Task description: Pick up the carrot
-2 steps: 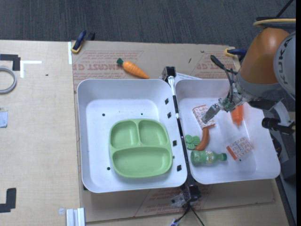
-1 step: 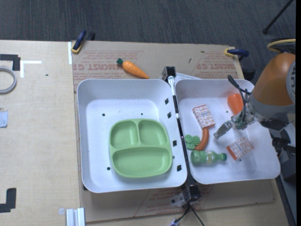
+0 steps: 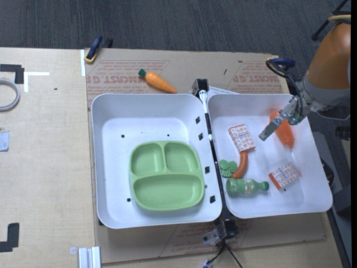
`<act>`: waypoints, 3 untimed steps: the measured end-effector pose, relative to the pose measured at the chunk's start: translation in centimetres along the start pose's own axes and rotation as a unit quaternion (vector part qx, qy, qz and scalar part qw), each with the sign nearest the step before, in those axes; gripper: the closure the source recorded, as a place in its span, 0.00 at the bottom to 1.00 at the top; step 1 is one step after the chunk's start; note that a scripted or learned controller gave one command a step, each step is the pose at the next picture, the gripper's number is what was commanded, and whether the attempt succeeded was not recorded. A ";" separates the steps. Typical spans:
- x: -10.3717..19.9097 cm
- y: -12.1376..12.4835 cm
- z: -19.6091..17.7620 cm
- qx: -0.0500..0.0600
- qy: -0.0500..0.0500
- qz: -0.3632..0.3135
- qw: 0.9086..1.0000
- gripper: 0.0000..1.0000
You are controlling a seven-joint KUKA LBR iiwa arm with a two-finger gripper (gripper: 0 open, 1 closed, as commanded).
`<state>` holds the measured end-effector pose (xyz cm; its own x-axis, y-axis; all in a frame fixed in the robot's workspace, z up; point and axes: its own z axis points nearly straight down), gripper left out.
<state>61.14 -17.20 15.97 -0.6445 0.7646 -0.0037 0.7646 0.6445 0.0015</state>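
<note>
Mid-right, above the right bin [image 3: 312,202]: end effector [image 3: 271,129] just beside an orange item [image 3: 286,136], grip impossible to tell. Farther, upper centre, on the worktop beyond the left bin: carrot [image 3: 159,82]. Probably light, stiff, smooth; best gripped across its thick middle.

One camera is looking down at a slant from above the bench [image 3: 44,166], taking in both white bins side by side: the left bin [image 3: 106,149] is sitting near the middle of the picture, the right bin [image 3: 312,194] toward the right. The arm [image 3: 329,60] is reaching in from the right edge. Dark floor [image 3: 167,10] is showing along the top.
</note>
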 end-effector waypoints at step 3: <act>1.9 7.4 0.2 0.000 0.000 0.004 1.000 0.00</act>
<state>65.56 -11.01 15.80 -0.6389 0.7693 -0.0030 0.7693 0.6389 0.0014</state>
